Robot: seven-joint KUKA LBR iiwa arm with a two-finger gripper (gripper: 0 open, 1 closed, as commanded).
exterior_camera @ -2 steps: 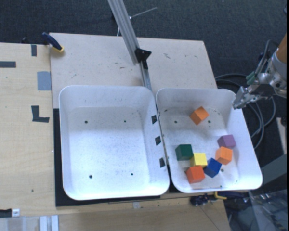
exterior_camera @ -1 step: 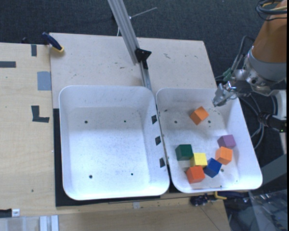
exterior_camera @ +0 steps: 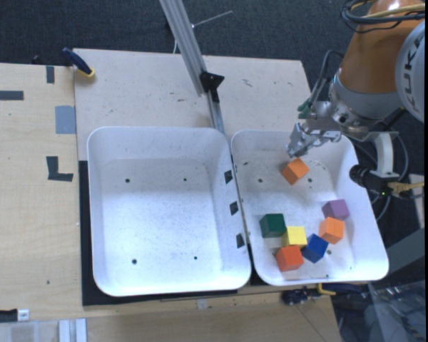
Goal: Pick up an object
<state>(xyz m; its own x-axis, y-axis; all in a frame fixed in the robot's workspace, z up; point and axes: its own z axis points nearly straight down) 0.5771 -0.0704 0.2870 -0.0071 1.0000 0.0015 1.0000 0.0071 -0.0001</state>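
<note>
We see the gripper (exterior_camera: 299, 148) low over the far part of the right bin (exterior_camera: 364, 262), just above an orange cube (exterior_camera: 295, 170) that lies tilted on the bin floor; we cannot tell its grip state. Nearer in the same bin lie a green cube (exterior_camera: 273, 224), a yellow cube (exterior_camera: 295, 236), a blue cube (exterior_camera: 315, 249), a red-orange cube (exterior_camera: 289, 258), a second orange cube (exterior_camera: 332, 229) and a purple cube (exterior_camera: 335, 209), clustered together

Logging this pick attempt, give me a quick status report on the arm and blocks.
Tool over right bin, just above lone orange cube. Nothing seen held. Other cubes clustered nearer the front, clear of it.
</note>
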